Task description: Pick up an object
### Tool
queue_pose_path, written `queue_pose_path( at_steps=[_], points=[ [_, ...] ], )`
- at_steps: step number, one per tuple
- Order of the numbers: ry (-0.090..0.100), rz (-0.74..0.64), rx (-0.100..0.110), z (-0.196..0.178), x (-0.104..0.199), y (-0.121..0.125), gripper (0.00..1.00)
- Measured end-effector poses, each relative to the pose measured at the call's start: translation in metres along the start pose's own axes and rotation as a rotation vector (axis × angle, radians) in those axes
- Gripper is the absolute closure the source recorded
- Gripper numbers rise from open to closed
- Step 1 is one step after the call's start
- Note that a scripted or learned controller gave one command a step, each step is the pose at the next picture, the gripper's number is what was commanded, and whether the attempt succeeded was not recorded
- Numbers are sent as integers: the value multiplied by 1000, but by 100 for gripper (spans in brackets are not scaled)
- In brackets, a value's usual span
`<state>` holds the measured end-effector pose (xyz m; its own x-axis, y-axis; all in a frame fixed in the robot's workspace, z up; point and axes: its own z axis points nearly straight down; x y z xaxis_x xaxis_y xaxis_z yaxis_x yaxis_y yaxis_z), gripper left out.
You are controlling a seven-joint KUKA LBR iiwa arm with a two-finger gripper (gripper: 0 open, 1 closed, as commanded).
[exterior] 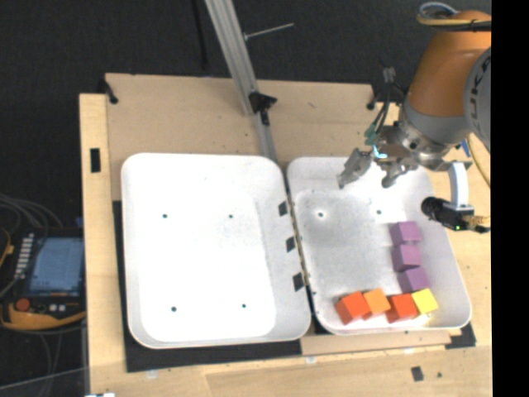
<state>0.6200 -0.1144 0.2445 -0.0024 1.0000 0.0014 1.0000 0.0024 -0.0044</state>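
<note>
The grey two-finger gripper (369, 172) hangs over the far end of the right-hand shallow white plastic bin (331, 246), its two fingers spread apart with nothing between them. Nothing is grasped yet, so the pick is still to come.

Every candidate lies toward the near end of that bin. From the claw, two purple foam cubes (406, 245) sit at roughly five o'clock, stacked in a short column running from twelve to six along the bin's right wall. Just below them, touching or nearly so, come a yellow cube (425, 301) and a red-orange cube (402, 307). At about six o'clock from the claw, a lighter orange block (377, 301) and a second red-orange block (354, 307) sit against the near rim. Together the pieces form an L: one leg down the right wall, one leg along the near wall.

The deciding relation is that the upper purple cube is the nearest piece, lying at five o'clock from the fingers, with bare bin floor between it and them. I judge the move needs travel toward the near right corner and then a descent. The cubes crowd each other and the wall, so a finger may land on a neighbour rather than beside it.

The left-hand shallow white bin (207, 246) sits at nine o'clock, well apart from the claw.
</note>
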Motion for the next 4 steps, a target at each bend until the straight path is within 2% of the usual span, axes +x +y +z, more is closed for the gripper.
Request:
queue_pose_path(
  at_steps=[1, 2, 4],
  points=[
    [0, 0, -5, -3, 0, 1, 0],
    [-4, 3, -1, 42, -2, 8, 0],
    [-4, 6, 0, 143, -5, -4, 0]
  ],
)
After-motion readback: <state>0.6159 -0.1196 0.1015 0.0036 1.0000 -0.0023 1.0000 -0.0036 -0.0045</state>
